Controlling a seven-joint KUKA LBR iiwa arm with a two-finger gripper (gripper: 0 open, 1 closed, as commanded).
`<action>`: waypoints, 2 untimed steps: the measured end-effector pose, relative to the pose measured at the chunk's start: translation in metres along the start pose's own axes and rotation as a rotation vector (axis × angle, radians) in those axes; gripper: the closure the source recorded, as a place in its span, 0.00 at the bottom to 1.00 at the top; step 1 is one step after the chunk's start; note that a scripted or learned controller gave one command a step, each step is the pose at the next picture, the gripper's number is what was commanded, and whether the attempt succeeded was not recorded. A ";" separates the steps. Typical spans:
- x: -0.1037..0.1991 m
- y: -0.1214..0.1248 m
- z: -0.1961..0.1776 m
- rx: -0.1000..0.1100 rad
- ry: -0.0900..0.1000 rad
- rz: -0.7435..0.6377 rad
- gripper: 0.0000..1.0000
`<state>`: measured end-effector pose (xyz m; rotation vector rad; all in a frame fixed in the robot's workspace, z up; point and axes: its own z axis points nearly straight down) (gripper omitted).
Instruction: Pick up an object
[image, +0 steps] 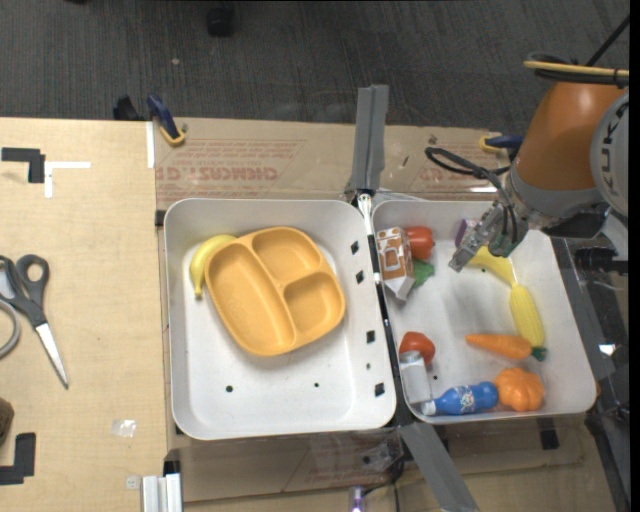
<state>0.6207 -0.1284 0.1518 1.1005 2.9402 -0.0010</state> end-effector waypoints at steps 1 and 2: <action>0.028 0.062 -0.090 -0.001 -0.001 0.000 1.00; -0.039 -0.019 0.043 -0.001 -0.001 -0.175 1.00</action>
